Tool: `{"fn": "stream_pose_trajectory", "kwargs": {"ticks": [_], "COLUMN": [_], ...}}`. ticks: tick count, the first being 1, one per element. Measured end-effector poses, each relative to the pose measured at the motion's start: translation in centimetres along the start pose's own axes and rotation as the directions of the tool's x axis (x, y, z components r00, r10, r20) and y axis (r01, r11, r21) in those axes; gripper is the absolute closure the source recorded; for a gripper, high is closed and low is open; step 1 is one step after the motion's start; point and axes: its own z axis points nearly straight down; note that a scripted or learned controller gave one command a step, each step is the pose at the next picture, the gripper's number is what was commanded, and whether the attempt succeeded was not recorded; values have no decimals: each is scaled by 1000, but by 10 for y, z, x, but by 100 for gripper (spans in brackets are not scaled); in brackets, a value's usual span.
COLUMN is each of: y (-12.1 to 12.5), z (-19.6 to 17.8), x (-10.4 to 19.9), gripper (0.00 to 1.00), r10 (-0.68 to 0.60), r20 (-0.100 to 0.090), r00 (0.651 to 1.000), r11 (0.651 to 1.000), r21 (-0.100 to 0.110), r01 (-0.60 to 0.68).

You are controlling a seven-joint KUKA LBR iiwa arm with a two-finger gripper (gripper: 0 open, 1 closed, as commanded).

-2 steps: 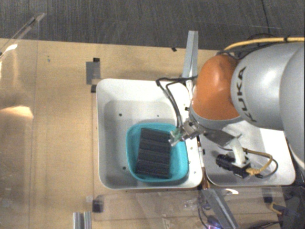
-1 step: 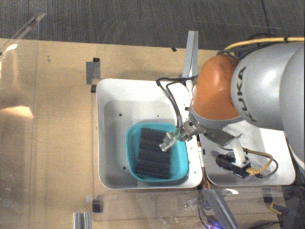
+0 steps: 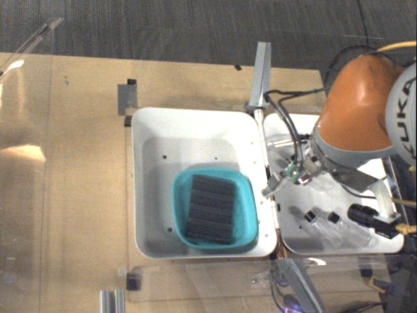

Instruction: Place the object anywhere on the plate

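Note:
A dark grey ribbed block lies flat on the teal plate, which sits in the front of the left white bin. My gripper hangs over the right bin, well to the right of the plate. Its two small dark fingertips stand apart, and between them I see nothing but bin floor. The orange and grey wrist covers the back of the right bin.
A grey metal post rises behind the wall shared by the two bins. Cables loop from the wrist over that wall. Wooden bench stretches to the left of the bins.

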Motion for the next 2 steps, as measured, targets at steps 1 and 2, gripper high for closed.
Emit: {"fn": "stream_pose_trajectory", "kwargs": {"ticks": [1,2], "y": [2,44], "z": [-11,37], "x": [0,8], "gripper": [100,100], "r10": [-5,-117], "r20": [3,-2], "r00": [1000,993], "r11": [1000,993], "r21": [-6,2], "r01": [5,117]}}
